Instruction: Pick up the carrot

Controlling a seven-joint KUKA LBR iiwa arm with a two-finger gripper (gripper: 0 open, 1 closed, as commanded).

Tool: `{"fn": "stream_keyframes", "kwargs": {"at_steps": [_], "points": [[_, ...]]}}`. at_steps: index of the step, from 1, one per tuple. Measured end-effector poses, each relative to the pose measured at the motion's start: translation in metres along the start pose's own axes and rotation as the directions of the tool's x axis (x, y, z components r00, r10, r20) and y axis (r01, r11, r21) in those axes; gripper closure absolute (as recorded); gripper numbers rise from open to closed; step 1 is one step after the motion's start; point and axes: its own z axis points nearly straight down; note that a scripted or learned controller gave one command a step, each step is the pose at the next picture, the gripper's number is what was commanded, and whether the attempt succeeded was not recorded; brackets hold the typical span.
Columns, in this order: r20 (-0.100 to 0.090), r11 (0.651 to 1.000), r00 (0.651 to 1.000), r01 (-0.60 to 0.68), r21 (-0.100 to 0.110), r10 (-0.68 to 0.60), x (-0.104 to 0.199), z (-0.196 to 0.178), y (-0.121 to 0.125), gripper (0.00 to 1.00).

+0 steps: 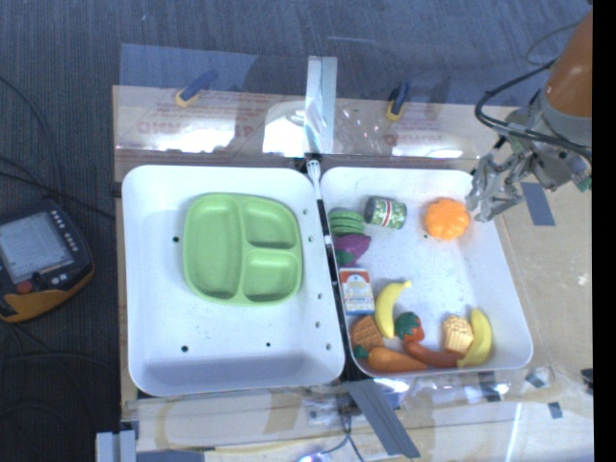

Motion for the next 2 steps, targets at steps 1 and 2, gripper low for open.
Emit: {"fn": "stream_keyframes", "kwargs": {"at_steps": [1,2], "points": [[-0.007,0.997,0.997,0.078,-0.008,-0.078,0.041,0.148,0.034,1.0],[-0.001,0.889,0.889,0.458,-0.008,-0.458,0.041,0.012,0.009,1.0]]}}
